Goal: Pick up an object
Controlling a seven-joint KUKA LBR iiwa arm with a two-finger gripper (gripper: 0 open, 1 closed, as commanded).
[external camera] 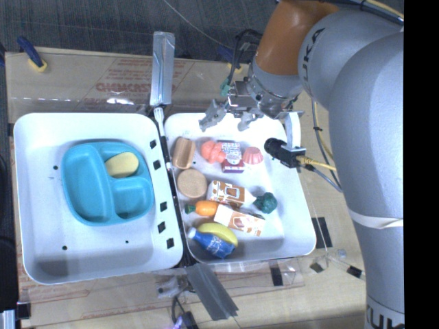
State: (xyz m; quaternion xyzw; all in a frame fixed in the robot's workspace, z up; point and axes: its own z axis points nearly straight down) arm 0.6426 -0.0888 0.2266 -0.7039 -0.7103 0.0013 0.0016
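Worktop: wooden board carrying two shallow white bins side by side, dark floor behind.

Gripper [230,120] hangs over the far rim of the right bin [295,211], fingers spread apart, nothing between them. Nearest candidates lie just below it: a small red-and-white carton [232,155], flanked by an orange-pink toy [209,150] and a pink shell-shaped piece [253,156]. Carton judged light and stiff, flat sides suit a pinch across its narrow width; the rounded toys look smooth plastic, likely to slip.

Further out in the same bin: tan cylinder [182,152], round wooden disc [192,183], banana [218,233].

Left bin [41,252] holds a blue divided tray [89,190] with a yellow piece [122,164].

Arm enters from the right, wrist bent down, orange band above.
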